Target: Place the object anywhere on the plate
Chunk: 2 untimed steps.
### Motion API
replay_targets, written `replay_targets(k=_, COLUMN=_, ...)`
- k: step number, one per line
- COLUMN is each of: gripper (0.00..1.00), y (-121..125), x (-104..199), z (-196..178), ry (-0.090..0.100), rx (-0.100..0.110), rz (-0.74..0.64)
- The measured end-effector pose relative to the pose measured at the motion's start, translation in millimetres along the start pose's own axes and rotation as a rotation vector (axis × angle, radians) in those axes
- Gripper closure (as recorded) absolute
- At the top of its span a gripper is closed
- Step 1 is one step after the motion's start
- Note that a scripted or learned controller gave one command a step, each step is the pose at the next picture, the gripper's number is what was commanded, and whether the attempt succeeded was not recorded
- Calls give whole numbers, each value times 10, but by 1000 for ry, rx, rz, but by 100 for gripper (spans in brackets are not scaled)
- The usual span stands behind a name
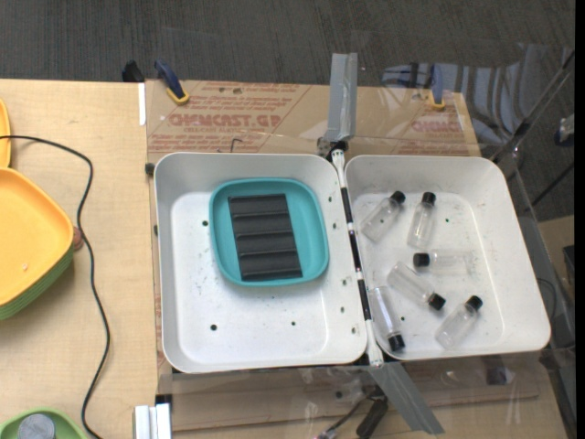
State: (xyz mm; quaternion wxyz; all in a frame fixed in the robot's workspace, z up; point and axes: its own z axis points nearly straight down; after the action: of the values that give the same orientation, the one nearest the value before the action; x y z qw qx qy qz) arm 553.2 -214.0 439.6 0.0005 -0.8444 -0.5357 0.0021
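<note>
Front vial (387, 318) lies along right bin's (512, 245) left wall; five more scattered behind. Left bin (183, 273): teal plate (313, 236) bearing dark ribbed insert (264, 236).

Single cam, fixed high above bench, looking down at slant. Both white bins: left bin (174, 273), right bin (512, 245) fully in frame, mid-distance. Floor visible beyond far edge.

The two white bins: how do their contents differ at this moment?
The left bin holds one teal plate with a dark ribbed block on it; the right bin holds six scattered clear vials with black caps. The plate sits flat and centred; the vials lie at mixed angles. Both bins are shallow, white and adjoining.
</note>
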Motion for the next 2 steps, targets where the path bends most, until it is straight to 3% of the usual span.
replay_targets(k=2, gripper=0, y=-21, x=16, z=-2, ry=0, rx=1, rz=256)
